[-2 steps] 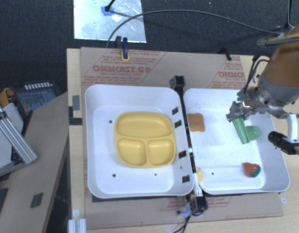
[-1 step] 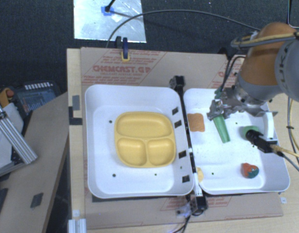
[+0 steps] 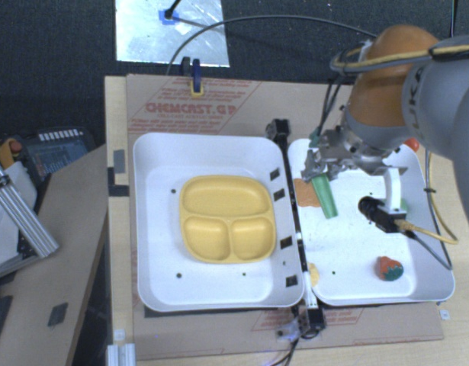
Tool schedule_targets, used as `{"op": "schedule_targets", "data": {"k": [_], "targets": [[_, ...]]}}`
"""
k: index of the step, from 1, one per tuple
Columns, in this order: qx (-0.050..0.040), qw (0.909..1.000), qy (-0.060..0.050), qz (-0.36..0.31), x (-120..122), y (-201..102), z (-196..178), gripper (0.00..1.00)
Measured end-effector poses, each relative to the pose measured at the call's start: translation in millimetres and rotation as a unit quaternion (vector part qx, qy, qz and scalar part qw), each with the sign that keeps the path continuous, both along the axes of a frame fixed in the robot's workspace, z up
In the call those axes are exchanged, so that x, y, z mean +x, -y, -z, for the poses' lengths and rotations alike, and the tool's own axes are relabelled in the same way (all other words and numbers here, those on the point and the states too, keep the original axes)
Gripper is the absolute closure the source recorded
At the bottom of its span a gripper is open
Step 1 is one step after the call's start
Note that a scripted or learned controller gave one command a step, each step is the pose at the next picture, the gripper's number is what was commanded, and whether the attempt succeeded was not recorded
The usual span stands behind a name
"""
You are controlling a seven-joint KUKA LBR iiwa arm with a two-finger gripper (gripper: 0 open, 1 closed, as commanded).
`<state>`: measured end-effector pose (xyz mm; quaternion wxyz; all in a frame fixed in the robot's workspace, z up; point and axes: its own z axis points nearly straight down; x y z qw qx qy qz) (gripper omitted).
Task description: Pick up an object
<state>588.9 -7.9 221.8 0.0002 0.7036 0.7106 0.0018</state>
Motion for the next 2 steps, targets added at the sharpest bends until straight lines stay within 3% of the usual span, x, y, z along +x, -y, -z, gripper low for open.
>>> {"op": "schedule_targets", "data": {"k": [2], "targets": [[0.0003,1.0000,0.000,0.000,-7.9,-105.9,-7.8,1.00]]}}
